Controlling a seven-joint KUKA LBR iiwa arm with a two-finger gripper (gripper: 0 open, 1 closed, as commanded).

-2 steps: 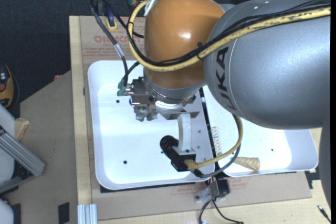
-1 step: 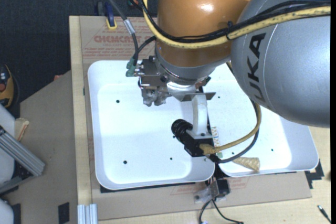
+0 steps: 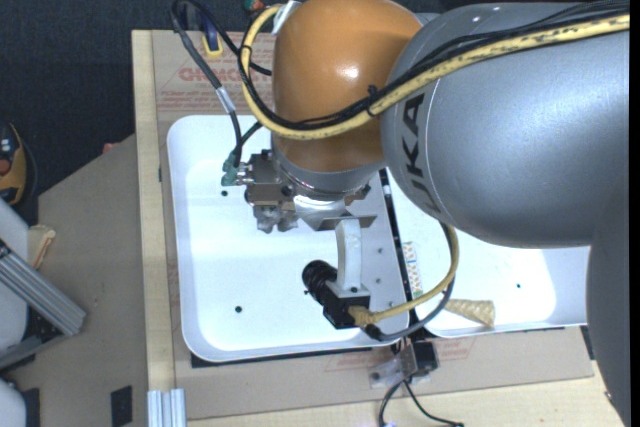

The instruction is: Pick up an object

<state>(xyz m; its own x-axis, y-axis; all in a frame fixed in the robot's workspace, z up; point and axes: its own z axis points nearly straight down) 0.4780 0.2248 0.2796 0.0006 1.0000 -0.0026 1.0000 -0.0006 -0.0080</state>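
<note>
Most of the left bin [image 3: 200, 245] is covered by the arm [image 3: 480, 105], whose orange band sits over its middle. The gripper [image 3: 272, 200] is hidden beneath the wrist, so its state cannot be told. A tan wedge-shaped object [image 3: 470, 312] lies in the right bin [image 3: 520, 290], near its front edge.

We see a tan, textured, wedge-shaped object [image 3: 470, 312] lying flat in the right bin [image 3: 520, 300]. It sits near the front rim, partly hidden by a yellow cable [image 3: 425, 300].

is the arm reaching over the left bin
Yes, the arm hangs over the left bin, covering much of its floor.
</note>
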